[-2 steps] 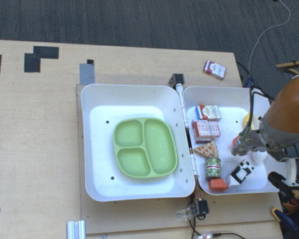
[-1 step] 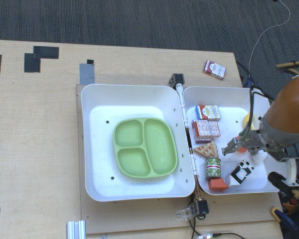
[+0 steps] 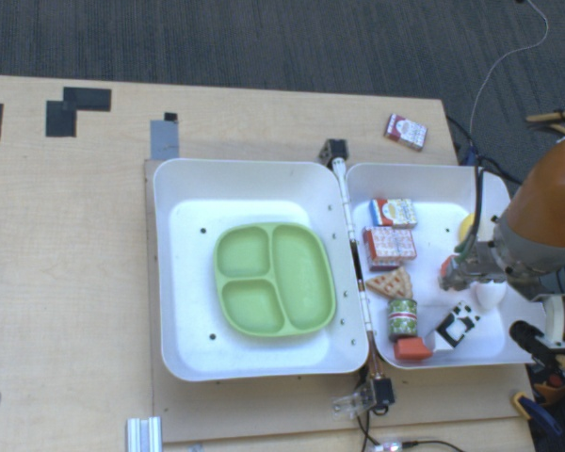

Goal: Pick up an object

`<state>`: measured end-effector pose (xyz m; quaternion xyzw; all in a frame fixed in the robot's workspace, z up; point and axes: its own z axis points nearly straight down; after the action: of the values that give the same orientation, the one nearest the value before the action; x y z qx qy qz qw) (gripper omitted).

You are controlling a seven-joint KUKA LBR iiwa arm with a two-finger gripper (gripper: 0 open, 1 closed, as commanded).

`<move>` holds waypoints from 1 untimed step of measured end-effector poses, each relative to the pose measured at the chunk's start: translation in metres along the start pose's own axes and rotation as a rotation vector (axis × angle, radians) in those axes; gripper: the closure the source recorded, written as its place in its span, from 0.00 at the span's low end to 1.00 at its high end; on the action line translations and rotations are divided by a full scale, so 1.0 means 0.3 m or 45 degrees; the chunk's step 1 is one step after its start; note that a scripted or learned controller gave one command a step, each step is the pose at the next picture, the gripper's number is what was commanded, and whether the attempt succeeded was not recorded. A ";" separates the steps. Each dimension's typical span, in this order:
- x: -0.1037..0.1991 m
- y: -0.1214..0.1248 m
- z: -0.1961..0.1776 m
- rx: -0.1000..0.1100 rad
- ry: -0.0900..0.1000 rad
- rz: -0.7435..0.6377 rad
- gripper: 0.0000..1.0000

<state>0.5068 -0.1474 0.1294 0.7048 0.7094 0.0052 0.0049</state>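
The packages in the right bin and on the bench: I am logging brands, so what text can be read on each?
None can be read.
Red and white box on the bench: print too small.
Top box in the right bin: label blurred.
Red checked box: no legible text.
Green can: label blurred.

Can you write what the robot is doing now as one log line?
phase: reaching | gripper: low in right bin, beside black-and-white toy | green tray: left bin
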 end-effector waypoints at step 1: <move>0.000 0.000 0.000 0.000 0.000 -0.001 0.00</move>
<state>0.5067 -0.1473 0.1293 0.7047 0.7095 0.0052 0.0048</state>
